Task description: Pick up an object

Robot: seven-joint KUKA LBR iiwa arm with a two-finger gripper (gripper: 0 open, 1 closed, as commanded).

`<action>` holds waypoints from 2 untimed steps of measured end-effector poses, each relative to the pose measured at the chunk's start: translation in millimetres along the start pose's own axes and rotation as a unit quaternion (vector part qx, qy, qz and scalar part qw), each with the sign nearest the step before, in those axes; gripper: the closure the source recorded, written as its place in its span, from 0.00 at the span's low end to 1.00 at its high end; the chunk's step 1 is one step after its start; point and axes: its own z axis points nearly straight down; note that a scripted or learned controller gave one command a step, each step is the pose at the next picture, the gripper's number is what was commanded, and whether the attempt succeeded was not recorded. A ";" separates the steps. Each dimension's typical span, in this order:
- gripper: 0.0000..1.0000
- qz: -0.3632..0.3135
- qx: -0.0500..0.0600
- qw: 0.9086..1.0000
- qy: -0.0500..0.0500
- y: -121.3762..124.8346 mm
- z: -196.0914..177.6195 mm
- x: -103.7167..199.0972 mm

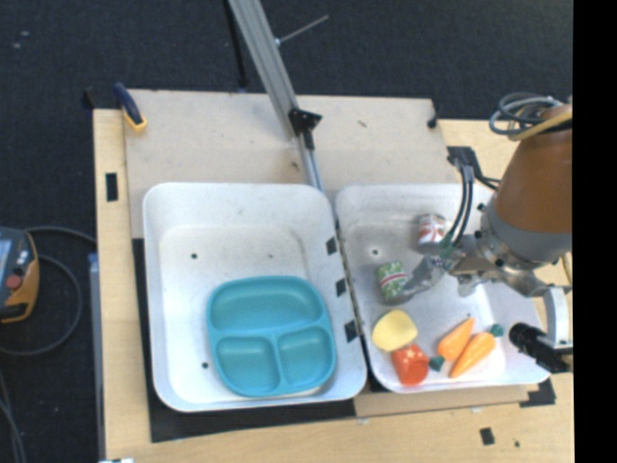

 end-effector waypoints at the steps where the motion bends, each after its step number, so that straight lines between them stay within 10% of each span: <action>1: 0.00 -0.001 -0.006 1.000 -0.001 2.4 -5.8 0.1; 2: 0.00 0.000 -0.003 1.000 -0.001 7.4 55.1 -5.8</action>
